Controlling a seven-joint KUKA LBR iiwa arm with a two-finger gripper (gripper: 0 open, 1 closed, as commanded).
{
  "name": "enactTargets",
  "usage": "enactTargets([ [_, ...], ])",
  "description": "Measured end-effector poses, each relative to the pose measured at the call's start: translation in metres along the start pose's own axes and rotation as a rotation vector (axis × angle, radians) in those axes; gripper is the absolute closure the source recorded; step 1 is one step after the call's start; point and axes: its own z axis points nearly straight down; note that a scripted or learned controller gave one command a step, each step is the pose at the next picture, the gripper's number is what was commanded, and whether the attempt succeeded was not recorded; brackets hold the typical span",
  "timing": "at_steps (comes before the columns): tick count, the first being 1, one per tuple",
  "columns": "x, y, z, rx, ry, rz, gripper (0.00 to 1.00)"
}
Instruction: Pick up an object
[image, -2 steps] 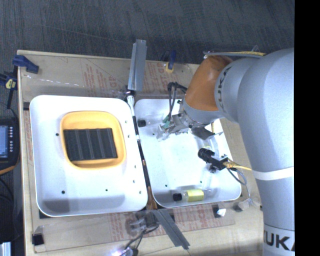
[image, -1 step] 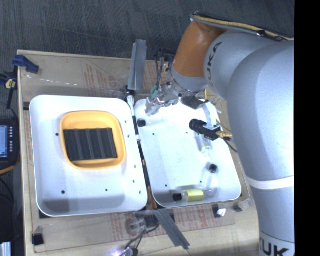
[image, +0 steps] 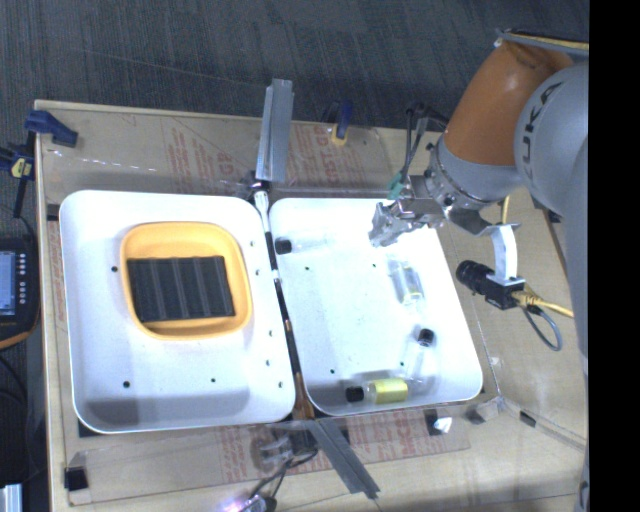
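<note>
Our gripper (image: 385, 228) hovers over the far edge of the right bin (image: 330, 320); we cannot tell how it is set. The nearest object, a clear bottle (image: 405, 281), lies just below it toward the camera, its long axis running near-to-far.

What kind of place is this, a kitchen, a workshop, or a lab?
Most likely a robotics lab set up for grasping trials. A grey and orange arm reaches over two white bins on a cardboard-covered bench, its hand above the right bin, which holds small bottles.
</note>
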Motion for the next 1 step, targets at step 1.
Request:
enactTargets([
  [1,0.0805,-0.0185,0.0795,0.004,0.002,-0.171,1.0],
])
